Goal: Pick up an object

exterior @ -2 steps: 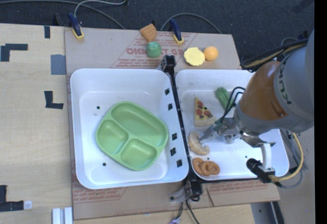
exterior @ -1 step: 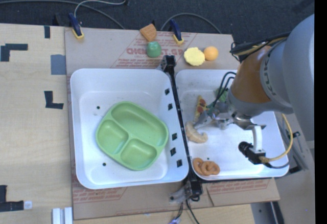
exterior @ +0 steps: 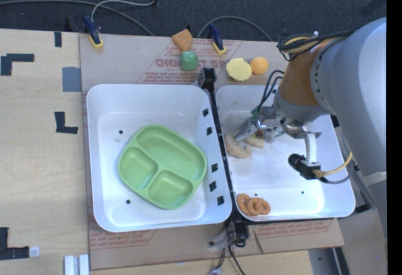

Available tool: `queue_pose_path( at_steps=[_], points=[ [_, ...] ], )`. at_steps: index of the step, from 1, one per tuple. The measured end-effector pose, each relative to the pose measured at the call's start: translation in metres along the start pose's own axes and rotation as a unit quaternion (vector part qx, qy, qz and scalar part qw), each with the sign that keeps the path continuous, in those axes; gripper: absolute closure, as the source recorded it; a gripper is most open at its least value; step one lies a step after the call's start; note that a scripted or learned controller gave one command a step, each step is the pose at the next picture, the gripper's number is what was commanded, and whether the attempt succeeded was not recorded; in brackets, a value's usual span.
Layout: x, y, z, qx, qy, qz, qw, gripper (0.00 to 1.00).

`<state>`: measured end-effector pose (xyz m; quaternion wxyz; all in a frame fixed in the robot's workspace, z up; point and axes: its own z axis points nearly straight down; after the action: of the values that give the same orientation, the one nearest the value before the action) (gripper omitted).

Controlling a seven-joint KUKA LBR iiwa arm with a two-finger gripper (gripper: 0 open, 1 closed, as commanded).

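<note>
- Camera view looks down on two white bins; the left bin (exterior: 100, 142) carries a green divided plate (exterior: 162, 167); the right bin (exterior: 339, 208) carries the work
- gripper (exterior: 259, 124) sits low near the right bin's left wall, beside a pale tan food piece (exterior: 242, 145); whether its fingers are spread or closed I cannot tell
- a pretzel-like piece (exterior: 253, 205) lies at the right bin's near-left corner
- along the bench's far edge, outside the bins: an orange block (exterior: 183, 39), a green ball (exterior: 188, 61), a yellow piece (exterior: 239, 69), an orange ball (exterior: 259, 66)
- to do it well, I judge: centre over the tan piece, descend straight; close fully before lifting, clear of the wall
</note>
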<state>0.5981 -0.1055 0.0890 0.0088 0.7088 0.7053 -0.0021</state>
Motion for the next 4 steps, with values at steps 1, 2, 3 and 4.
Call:
queue_pose_path(
  at_steps=[1, 2, 3, 4],
  points=[
    [-0.0096, 0.0693, 0.0036, 0.007, 0.004, -0.003, 1.0000, 0.00],
    [-0.0071, 0.0688, 0.0032, 0.008, 0.001, -0.002, 1.0000, 0.00],
    [-0.0141, 0.0699, 0.0039, 0.007, 0.006, -0.003, 1.0000, 0.00],
    [-0.0142, 0.0700, 0.0039, 0.007, 0.006, -0.004, 1.0000, 0.00]
  ],
)
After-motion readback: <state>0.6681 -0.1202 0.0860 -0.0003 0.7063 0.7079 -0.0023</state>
